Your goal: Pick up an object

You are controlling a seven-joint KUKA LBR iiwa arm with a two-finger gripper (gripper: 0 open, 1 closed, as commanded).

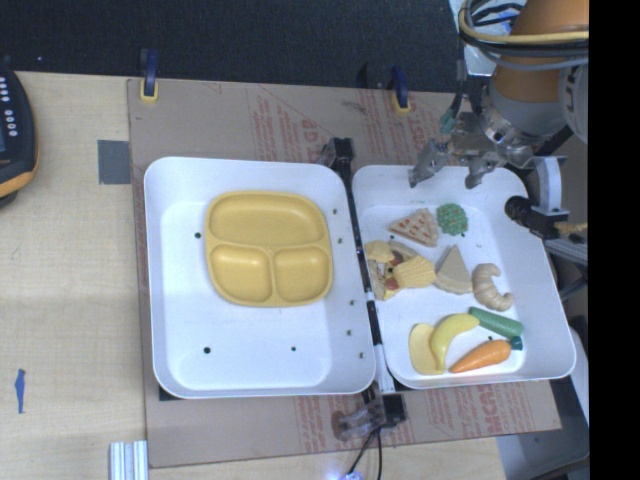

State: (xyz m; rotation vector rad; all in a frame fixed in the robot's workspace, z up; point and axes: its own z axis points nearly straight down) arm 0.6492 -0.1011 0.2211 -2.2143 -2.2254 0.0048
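My gripper [449, 175] hangs over the far edge of the right bin [560, 353], fingers spread apart with nothing between them. Just below it lie a toy sandwich triangle [415, 228] and a green broccoli piece [452, 218]. Further toward the front are a yellow-brown pastry piece [392, 266], a tan wedge [453, 271], a croissant [491, 287], a banana [447, 336], a cucumber [496, 322] and an orange carrot [482, 356].
The left bin [180, 328] holds a yellow divided plate [268, 246]. A clamp [340, 152] sits between the bins at the back and another [366, 418] at the front. A dark device [14, 128] lies at the far left of the bench.
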